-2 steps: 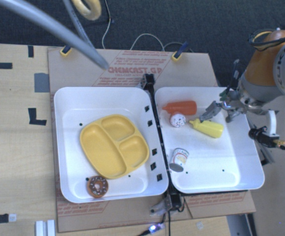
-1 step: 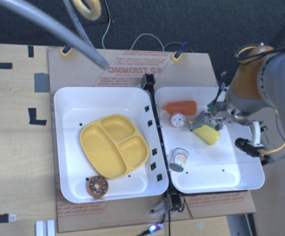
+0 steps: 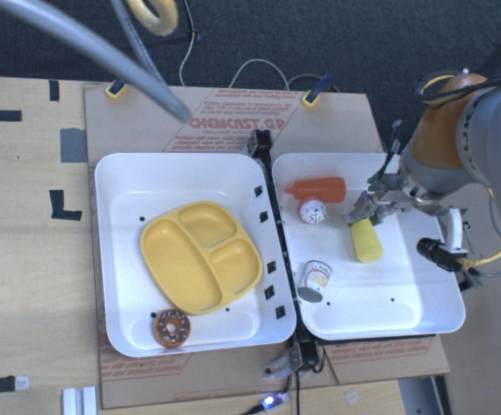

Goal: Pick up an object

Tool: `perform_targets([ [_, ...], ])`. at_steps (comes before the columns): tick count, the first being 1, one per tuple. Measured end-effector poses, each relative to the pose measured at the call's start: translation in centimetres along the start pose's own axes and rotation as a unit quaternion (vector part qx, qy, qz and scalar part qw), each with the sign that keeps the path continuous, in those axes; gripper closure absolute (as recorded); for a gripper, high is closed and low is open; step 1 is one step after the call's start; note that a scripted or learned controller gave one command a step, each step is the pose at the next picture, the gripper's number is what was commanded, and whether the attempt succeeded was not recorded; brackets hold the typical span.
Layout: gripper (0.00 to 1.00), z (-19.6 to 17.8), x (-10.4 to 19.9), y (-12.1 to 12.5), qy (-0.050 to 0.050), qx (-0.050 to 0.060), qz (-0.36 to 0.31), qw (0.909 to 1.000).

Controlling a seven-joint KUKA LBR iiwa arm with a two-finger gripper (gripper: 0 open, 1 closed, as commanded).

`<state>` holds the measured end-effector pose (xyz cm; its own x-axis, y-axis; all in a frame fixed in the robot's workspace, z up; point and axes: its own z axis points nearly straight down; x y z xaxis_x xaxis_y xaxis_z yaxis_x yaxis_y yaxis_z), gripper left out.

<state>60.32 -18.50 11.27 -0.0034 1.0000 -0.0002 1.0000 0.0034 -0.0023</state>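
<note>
In the right bin [image 3: 406, 314] a yellow cylinder [image 3: 367, 242] lies near the middle. An orange bottle-shaped thing [image 3: 317, 188] and a small white ball with red marks [image 3: 312, 212] sit at the bin's upper left, and a small white cup [image 3: 316, 277] lies near the left wall. My gripper [image 3: 370, 211] comes in from the right and hangs right at the yellow cylinder's upper end. Whether it touches the cylinder is hidden by the wrist.
The left bin [image 3: 112, 232] holds a yellow divided plate [image 3: 200, 255] and a chocolate donut [image 3: 172, 328] at its front. A black divider [image 3: 272, 232] separates the bins. The arm's orange band [image 3: 436, 137] and a cable sit over the right bin's right side.
</note>
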Motion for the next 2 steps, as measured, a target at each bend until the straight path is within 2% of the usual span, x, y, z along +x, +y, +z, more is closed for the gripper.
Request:
perform_targets([
  [2,1.00,-10.5,-0.7,0.7,-0.001,-0.003,0.001,1.0000],
])
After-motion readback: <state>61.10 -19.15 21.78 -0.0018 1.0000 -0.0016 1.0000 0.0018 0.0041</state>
